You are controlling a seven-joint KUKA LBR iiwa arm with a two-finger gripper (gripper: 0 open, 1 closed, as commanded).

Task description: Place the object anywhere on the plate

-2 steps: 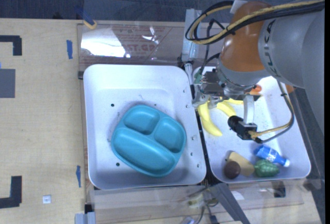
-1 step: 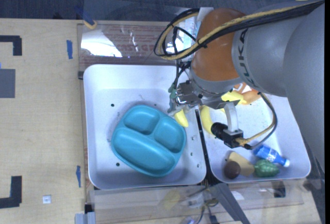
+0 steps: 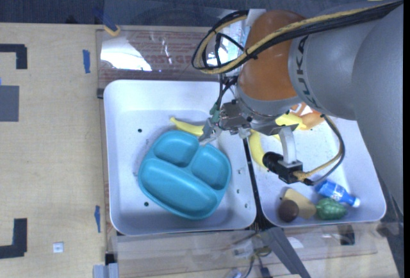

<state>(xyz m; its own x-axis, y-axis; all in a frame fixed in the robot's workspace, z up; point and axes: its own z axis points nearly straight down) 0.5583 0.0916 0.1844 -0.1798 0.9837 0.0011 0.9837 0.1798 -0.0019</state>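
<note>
Two white bins (image 3: 122, 142) sit side by side on the bench at frame centre. A yellow banana (image 3: 186, 125) lies in the left bin, touching the upper rim of the blue plate (image 3: 186, 173), not clearly on it. Just right of it hovers the gripper (image 3: 211, 129); whether it is clamped I cannot tell. Other toys crowd the right bin's lower corner.
</note>
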